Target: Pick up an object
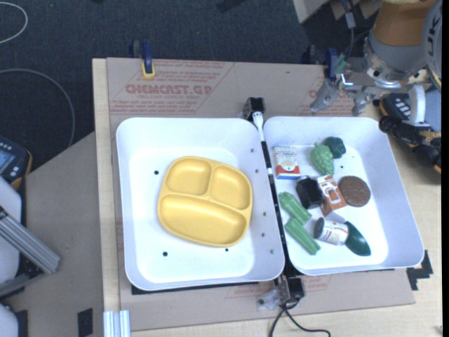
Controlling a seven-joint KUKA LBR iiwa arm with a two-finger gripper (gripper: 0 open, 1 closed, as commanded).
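While the gripper (342, 97) hangs over the bench just beyond the far rim of the right bin (396, 188), you can see its two fingers spread apart with nothing between them. No object is held.

Everything you might pick lies in that right bin, packed close together: a small red-and-white carton (286, 163) near the bin's left wall, a bumpy green plastic vegetable (323, 158) beside it, a dark green piece (334, 145) just behind that, a black block (308, 191), a brown disc (354, 191), a long green pod (298, 221) running toward the near side, and a small tube (331, 232) touching a dark green leaf shape (357, 241). In the left bin (137, 195) you have a yellow divided plate (205, 200) lying alone.

Watch the crowding. Several pieces touch or overlap near the middle, so in my judgement a descent there could land a finger on a neighbour, push the pile aside, or close on two things at once. The disc lies flat and may slip out of a pinch. The carton sits near the wall between the bins, where a finger could strike the rim.
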